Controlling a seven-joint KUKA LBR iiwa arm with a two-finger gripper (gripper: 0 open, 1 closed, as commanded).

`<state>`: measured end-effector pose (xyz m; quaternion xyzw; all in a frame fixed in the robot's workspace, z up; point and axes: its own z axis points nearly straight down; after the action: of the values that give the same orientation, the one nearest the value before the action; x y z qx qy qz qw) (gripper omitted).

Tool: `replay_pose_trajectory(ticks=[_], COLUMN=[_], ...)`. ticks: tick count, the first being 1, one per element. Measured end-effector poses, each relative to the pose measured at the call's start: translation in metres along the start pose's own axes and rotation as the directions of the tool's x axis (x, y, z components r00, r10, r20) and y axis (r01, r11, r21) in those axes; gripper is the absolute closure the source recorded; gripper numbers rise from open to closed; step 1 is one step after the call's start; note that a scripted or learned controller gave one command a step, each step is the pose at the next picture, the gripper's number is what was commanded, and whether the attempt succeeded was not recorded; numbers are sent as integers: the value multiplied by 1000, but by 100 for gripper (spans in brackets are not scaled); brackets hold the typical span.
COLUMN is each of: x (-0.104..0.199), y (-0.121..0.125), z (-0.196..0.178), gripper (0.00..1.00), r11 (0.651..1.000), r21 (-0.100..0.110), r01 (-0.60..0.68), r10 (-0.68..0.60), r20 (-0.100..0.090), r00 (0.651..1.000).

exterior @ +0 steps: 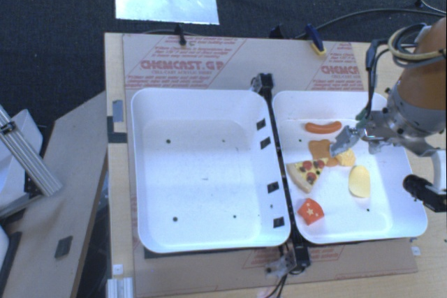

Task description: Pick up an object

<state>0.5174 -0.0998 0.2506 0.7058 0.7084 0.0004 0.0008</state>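
Camera view: grey two-finger end effector [343, 144], finger state unclear, hovers over the orange-brown flat toy piece [320, 149] in the right shallow white bin [398, 216].

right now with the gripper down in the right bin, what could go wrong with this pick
1. The gripper sits among close-packed items: the orange-brown piece, a yellow chunk and the pizza slice. It may nudge or catch the wrong one.
2. These pieces look flat, so the grasp could slip.

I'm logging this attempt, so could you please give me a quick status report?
Gripper low in right bin, over brown piece; nothing seen held. Sausage, pizza slice, yellow piece close around it.
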Motion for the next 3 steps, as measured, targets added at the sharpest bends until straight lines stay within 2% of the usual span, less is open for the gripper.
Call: replay_pose_trajectory(ticks=[1,2,3], x=[15,-23,-22], y=[50,86,86], z=[155,167,155], gripper=[0,0,100], r11=[1000,1000,1000], r21=[10,-3,-4], r01=[4,-3,-2], r10=[-4,3,2], r20=[-2,2,0], r00=[1000,1000,1000])
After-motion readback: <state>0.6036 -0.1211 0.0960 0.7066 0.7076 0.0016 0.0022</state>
